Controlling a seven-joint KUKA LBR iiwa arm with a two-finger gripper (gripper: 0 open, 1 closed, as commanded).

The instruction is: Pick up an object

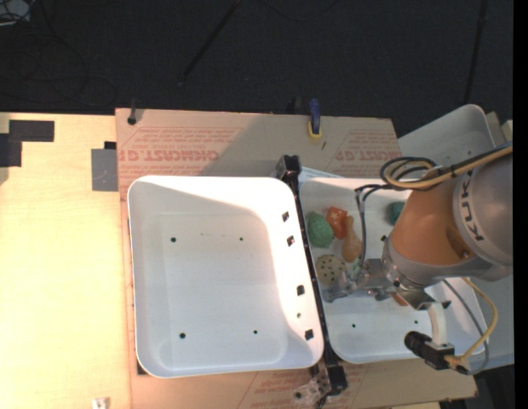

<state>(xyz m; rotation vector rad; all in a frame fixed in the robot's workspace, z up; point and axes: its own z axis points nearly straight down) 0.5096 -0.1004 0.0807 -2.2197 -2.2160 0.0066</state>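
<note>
**A:** Where is the arm (456,228)?

**B:** It comes in from the right of the frame, its orange band over the right-hand bin (375,339). The gripper (353,286) is low in that bin, right of centre in the picture, close to the divider between the two bins.

**A:** And the things to pick?

**B:** All in the right-hand bin's upper part. A green rounded object (318,228) lies near the divider, an orange-red object (338,220) just beside it to the right, a pale tan piece (352,247) below that, and a beige disc with dark dots (330,268) lower still. A teal object (395,212) peeks out by the arm.

**A:** How do they lie relative to the fingers?

**B:** The dotted disc is nearest, just up and left of the gripper tip; whether it touches I cannot tell. The green and orange-red ones are further up the frame.

**A:** Released or clenched?

**B:** I cannot tell; that metal part is too small and cluttered.

**A:** The left-hand bin (213,271)?

**B:** It sits on the counter (51,271), centre of frame.
</note>
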